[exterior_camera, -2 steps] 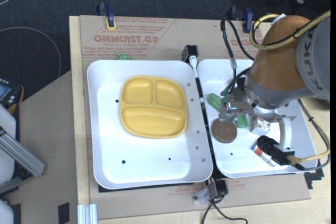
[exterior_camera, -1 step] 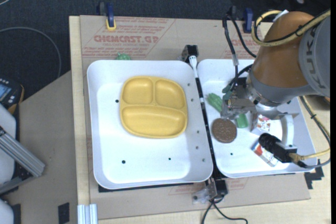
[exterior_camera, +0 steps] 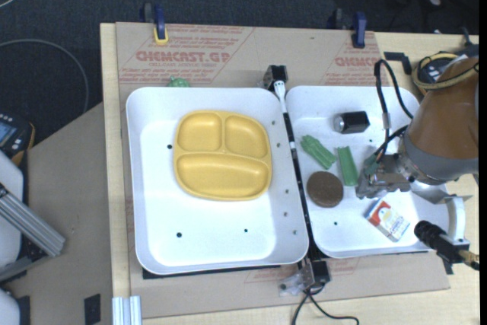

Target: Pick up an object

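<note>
Nearest the camera in the right bin [exterior_camera: 335, 240] lies a small white packet with red and yellow print [exterior_camera: 386, 218], flat on the floor by the front edge. Just behind it the gripper [exterior_camera: 374, 185] hangs low over the bin — whether it is wide, narrow or holding anything cannot be told. Left of it rests a brown round disc [exterior_camera: 325, 189], with two green blocks [exterior_camera: 332, 156] just beyond, one beside the gripper. Farther back sits a black and silver box [exterior_camera: 351, 121]. The left bin [exterior_camera: 221, 240] holds a yellow compartment plate [exterior_camera: 223, 154] — three sections, toward the rear.
</note>
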`<move>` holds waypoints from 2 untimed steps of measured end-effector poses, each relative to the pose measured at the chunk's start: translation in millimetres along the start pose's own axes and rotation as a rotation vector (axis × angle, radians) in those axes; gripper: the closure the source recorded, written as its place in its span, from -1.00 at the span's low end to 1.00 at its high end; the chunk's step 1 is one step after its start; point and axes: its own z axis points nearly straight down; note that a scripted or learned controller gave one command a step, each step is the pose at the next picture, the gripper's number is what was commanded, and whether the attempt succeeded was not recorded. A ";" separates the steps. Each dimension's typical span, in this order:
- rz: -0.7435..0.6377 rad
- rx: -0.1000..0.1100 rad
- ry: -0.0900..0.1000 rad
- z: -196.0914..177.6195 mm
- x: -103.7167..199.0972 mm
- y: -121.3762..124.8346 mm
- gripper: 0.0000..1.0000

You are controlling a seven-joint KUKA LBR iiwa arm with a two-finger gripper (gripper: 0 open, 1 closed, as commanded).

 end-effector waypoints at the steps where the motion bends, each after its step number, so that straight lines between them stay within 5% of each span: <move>1: -0.017 -0.011 0.006 -20.9 78.7 2.7 1.00; 2: -0.015 -0.026 0.002 -102.8 93.7 129.1 1.00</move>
